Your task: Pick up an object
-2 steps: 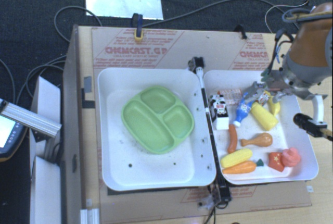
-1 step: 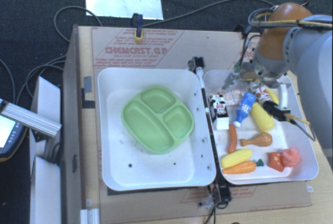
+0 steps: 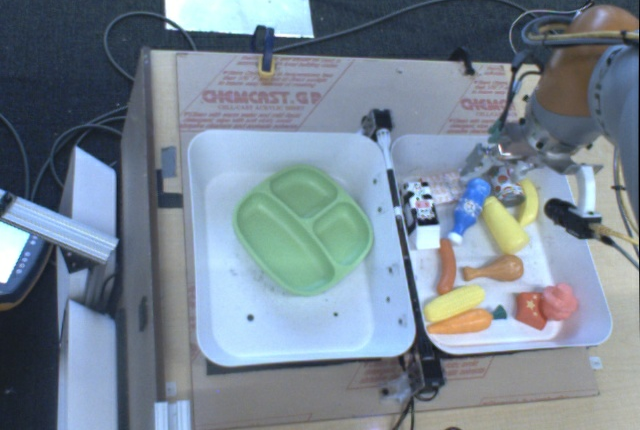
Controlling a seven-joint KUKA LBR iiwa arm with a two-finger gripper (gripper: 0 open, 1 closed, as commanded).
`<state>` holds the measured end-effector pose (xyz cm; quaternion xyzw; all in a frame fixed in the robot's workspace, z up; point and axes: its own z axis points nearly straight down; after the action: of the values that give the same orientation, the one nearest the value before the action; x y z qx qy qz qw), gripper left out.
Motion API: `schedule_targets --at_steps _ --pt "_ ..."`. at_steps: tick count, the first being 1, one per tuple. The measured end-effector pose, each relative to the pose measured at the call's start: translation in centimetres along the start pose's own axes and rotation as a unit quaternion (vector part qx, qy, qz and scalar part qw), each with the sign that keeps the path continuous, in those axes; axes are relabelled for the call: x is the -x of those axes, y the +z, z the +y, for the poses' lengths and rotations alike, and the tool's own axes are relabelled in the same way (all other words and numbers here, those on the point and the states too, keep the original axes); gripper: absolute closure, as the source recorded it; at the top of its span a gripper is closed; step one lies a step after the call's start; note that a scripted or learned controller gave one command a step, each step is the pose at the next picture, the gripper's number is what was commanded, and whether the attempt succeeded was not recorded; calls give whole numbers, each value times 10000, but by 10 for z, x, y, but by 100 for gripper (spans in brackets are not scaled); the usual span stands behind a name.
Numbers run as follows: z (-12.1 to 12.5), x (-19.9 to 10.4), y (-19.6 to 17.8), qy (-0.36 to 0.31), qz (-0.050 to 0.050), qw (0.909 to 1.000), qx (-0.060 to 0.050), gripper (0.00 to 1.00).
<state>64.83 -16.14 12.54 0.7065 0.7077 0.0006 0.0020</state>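
Nothing is lifted yet: the gripper (image 3: 497,158) hovers over the right bin (image 3: 590,303) near the blue bottle (image 3: 467,209); jaw state unclear.

One fixed camera is looking down from above at a slant, taking in the whole bench (image 3: 300,83) and both white bins, the left bin (image 3: 215,168) and the right bin (image 3: 590,303). It is sitting far enough back that dark floor (image 3: 70,8) is showing around the bench, with the arm (image 3: 590,68) entering from the right.
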Motion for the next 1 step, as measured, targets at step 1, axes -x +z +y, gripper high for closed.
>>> schedule_targets --at_steps 1 --pt "-43 8 28 -10 5 10000 9 0"
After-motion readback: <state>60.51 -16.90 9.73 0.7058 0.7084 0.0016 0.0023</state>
